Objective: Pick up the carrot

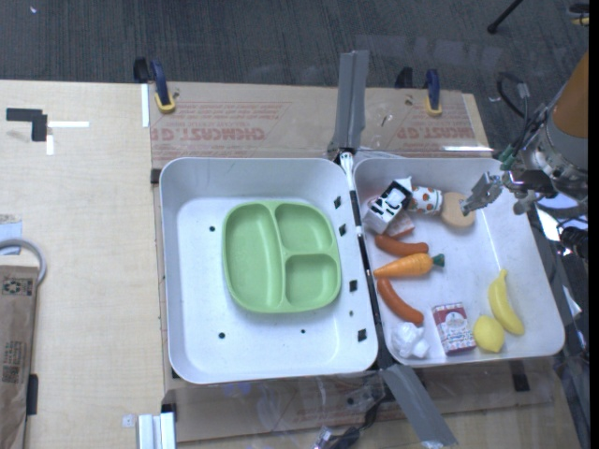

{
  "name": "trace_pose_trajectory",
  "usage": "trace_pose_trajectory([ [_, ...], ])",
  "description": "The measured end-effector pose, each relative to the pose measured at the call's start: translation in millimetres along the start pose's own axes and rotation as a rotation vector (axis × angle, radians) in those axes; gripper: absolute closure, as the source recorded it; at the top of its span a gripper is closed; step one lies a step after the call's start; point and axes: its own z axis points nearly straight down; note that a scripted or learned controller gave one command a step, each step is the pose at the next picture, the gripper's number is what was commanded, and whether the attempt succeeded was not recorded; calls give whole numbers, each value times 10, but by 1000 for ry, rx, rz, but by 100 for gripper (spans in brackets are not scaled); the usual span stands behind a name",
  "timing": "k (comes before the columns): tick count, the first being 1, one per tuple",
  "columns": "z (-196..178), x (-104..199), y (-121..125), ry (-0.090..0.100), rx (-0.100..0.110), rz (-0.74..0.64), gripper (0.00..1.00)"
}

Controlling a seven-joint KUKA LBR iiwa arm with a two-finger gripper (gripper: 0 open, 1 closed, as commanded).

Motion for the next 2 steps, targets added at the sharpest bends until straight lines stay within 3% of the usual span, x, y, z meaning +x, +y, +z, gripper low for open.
trace_pose_trajectory([
  [1,1055,770,-279,1,1,-165,0],
  [2,1298,696,-36,0,-1,-159,0],
])
